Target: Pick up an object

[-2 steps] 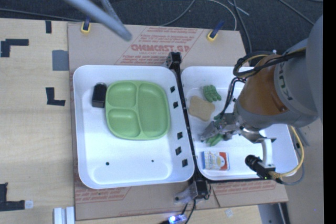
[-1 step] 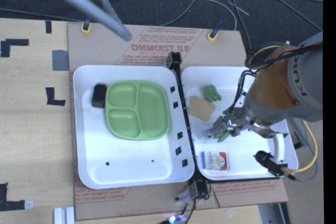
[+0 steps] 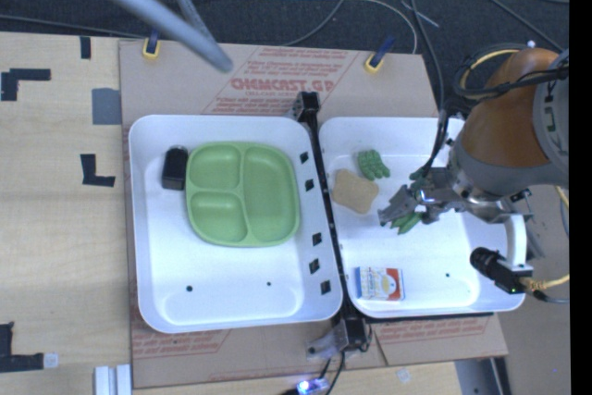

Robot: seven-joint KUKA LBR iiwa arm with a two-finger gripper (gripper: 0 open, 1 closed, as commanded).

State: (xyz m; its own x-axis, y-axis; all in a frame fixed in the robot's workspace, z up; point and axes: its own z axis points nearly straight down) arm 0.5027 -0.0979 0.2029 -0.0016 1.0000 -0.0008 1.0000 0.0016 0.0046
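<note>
End effector [image 3: 400,216] low in the right bin [image 3: 462,296], nothing visibly held; can't tell its open/closed state from this slant.
I read the tan flat piece [image 3: 354,191] as the nearest candidate: it lies just beside the end effector, toward the divider between the bins and slightly toward the bin's far edge, with no clear long axis. Green toy [image 3: 373,165] sits just beyond it, near the far edge. Small printed box [image 3: 379,283] is against the near edge, long axis along that edge. Arm [image 3: 504,129] comes in over the right bin's right edge, wrist pitched down toward the divider. Left bin [image 3: 157,291] has the green divided plate [image 3: 244,194] and a black block [image 3: 174,168] toward its left edge, well apart from me.
</note>
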